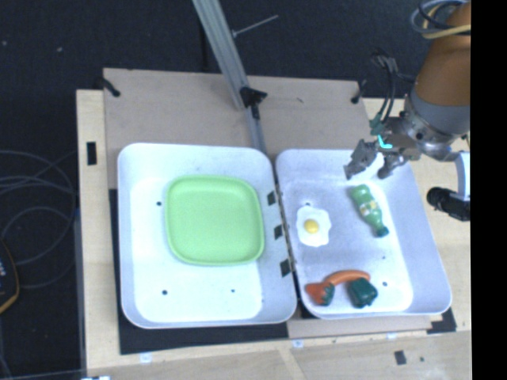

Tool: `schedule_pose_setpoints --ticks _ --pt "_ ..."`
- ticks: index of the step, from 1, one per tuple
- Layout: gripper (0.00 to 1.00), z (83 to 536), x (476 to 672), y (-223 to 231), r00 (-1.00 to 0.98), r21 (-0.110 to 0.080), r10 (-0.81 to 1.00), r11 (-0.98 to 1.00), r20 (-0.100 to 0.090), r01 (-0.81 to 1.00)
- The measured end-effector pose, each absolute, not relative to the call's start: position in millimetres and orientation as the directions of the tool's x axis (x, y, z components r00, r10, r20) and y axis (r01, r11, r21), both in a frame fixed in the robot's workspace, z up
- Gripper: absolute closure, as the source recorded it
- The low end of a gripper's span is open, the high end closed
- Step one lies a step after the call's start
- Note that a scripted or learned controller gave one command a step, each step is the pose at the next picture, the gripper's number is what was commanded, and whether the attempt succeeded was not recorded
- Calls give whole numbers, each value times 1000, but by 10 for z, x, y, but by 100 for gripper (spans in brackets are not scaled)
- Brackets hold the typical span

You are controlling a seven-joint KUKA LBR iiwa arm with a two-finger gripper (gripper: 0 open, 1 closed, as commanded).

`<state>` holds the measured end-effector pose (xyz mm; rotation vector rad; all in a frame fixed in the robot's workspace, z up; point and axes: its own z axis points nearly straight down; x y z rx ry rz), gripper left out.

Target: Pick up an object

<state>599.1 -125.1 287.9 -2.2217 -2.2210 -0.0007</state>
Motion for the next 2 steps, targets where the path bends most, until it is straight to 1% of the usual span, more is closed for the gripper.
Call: schedule_pose_setpoints --ticks 1,2 --pt "0 2879 5991 -1251 0 0 1000 0 0 1000" --pt "0 2258 5950 -1246 1 -5 1000 -1 0 1000"
